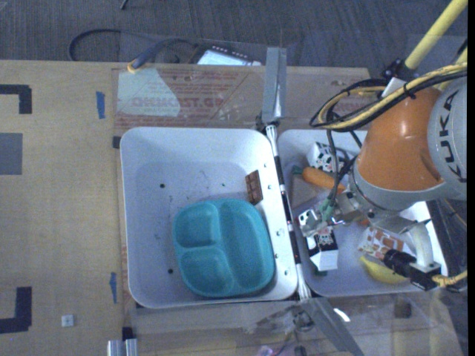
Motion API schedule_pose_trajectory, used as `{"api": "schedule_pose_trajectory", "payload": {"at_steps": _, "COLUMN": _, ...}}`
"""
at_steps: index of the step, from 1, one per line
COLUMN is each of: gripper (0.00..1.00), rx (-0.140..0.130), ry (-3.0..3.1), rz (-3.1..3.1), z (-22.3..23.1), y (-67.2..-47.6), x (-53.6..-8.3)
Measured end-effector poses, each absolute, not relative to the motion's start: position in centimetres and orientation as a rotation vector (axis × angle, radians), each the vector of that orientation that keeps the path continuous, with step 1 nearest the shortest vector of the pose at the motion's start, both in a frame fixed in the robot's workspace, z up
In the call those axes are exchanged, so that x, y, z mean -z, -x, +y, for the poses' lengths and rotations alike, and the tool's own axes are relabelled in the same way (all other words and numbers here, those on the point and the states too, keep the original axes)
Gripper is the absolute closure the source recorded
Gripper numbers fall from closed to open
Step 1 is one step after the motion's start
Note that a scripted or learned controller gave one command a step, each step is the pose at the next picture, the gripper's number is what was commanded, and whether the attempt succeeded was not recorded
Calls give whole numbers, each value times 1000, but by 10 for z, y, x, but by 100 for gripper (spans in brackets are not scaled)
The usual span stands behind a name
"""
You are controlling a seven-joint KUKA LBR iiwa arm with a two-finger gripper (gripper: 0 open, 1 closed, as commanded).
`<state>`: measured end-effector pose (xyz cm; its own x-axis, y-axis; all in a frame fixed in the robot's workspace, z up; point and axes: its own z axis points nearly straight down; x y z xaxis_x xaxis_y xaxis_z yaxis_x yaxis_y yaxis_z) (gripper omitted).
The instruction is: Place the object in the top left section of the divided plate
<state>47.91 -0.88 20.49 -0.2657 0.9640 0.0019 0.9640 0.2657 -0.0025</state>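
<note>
A teal divided plate [223, 247] with three sections lies in the left bin [148, 162], toward its front right. My gripper [320, 237] hangs low in the right bin [338, 284], near that bin's left wall, under the orange and grey wrist. What is under it is hidden by its own body. An orange carrot [318, 176] lies just behind the gripper. A yellow banana [383, 270] lies to the gripper's right, at the front of the bin.
A small brown block [253, 188] rests against the left bin's right wall, behind the plate. A white cube with black spots [322, 155] and an orange-and-white patterned piece [381, 240] lie in the right bin. Cables [356, 99] loop above the wrist.
</note>
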Motion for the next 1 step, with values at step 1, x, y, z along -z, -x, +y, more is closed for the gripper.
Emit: {"api": "schedule_pose_trajectory", "payload": {"at_steps": 1, "gripper": 100, "rx": 0, "ry": 1480, "rz": -2768, "z": 73, "y": -479, "x": -187}}
